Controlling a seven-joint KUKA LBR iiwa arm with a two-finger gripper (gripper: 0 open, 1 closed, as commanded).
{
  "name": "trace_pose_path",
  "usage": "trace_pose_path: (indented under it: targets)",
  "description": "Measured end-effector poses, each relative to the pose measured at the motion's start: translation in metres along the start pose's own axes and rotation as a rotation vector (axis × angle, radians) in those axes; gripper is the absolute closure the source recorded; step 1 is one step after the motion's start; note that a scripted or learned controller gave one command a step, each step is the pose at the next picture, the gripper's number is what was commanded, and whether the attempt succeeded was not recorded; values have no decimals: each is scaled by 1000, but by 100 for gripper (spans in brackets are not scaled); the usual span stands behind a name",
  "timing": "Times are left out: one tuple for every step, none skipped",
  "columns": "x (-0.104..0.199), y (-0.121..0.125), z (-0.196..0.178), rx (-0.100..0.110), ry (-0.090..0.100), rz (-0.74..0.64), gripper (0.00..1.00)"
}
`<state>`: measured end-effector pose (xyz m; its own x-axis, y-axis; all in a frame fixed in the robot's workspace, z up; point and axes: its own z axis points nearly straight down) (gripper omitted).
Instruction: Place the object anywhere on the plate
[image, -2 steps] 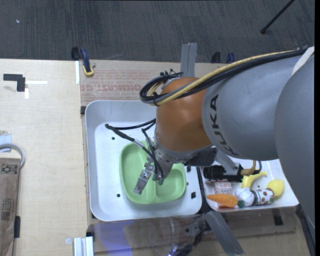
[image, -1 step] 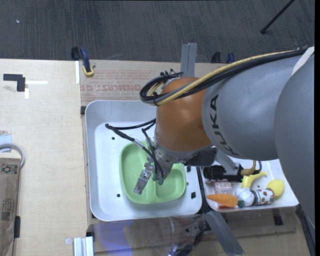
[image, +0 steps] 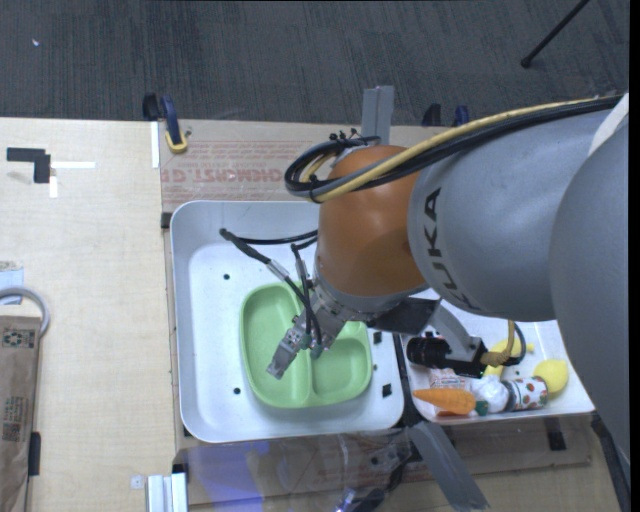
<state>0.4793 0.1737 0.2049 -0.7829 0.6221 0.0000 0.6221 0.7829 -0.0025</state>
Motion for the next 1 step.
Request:
trace_pose_path:
  targets:
    - [-29, -36, -176, 1, -1, 152, 0]
